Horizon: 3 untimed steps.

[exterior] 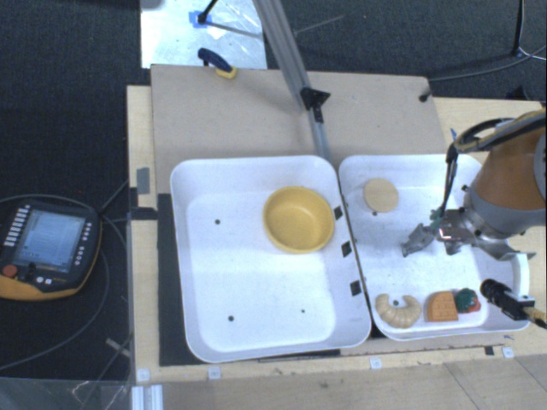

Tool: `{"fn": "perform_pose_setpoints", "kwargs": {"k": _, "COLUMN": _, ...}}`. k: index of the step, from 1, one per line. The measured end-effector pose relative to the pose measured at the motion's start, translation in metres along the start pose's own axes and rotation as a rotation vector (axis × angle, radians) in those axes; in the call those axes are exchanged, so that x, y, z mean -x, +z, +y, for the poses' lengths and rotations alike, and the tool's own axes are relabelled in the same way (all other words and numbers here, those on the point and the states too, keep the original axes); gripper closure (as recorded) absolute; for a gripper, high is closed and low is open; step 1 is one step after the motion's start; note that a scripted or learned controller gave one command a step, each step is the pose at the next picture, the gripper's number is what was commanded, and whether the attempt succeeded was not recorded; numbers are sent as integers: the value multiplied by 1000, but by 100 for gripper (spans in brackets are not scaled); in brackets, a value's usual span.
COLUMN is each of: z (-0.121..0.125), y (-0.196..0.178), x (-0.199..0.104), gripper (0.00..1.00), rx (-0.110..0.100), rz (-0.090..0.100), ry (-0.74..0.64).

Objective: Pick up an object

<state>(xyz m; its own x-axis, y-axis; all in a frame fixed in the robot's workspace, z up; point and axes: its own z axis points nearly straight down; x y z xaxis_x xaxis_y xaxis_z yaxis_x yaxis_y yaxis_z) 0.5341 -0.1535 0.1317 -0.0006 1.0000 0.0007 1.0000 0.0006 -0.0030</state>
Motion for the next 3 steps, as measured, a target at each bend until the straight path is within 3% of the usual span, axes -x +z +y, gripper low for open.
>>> {"fn": "perform_pose_setpoints", "kwargs": {"k": 1, "z": 0, "y": 43, "x": 0, "gripper": 0, "rx": 1, "rz": 0, "ry": 0}}
{"fn": "perform_pose_setpoints", "kwargs": {"k": 2, "z": 1, "y": 31, "x": 0, "gripper": 100, "rx": 5, "rz": -1, "ry": 0}}
{"fn": "perform_pose_setpoints", "kwargs": {"k": 3, "z": 4, "y": -12, "x": -2, "gripper": 100, "rx": 6, "rz": -1, "ry": 0}}
